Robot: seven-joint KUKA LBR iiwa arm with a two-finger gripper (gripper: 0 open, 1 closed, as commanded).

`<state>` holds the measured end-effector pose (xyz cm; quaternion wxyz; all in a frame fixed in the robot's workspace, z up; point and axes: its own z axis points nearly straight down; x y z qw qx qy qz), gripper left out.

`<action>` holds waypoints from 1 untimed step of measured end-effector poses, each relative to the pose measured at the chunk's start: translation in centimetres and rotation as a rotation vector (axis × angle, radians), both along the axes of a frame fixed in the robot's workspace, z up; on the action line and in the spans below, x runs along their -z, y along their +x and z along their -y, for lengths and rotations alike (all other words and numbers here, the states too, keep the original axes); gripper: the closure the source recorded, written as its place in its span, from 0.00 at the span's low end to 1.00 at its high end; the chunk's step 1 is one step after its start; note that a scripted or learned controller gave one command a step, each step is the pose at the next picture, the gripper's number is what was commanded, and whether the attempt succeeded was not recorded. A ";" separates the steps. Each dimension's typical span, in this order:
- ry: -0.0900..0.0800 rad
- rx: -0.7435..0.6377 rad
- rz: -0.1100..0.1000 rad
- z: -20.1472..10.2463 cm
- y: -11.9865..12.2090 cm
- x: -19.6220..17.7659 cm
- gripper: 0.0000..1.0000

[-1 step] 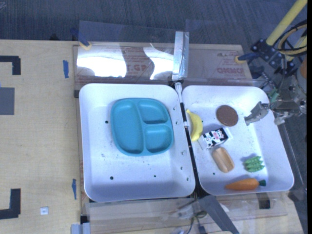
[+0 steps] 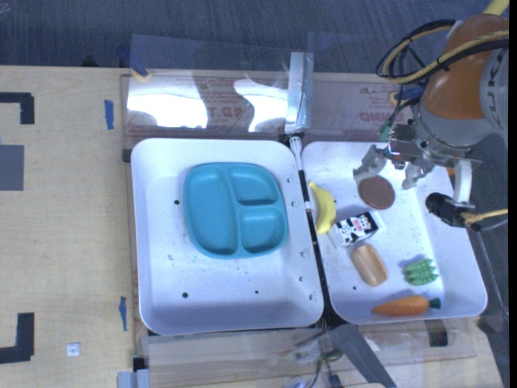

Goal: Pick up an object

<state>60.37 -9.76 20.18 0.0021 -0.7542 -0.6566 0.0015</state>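
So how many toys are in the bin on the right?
6: a brown disc at the top under the gripper, a banana by the left wall, a black-and-white carton, a bread roll, a green vegetable, and a carrot at the bottom.

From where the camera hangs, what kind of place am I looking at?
Probably a robot lab test bench: an arm's gripper hangs over a white bin of toy food such as a banana and carrot; a blue tray lies alongside.
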 end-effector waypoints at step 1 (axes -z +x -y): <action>-0.006 -0.220 0.019 4.5 1.6 11.0 0.00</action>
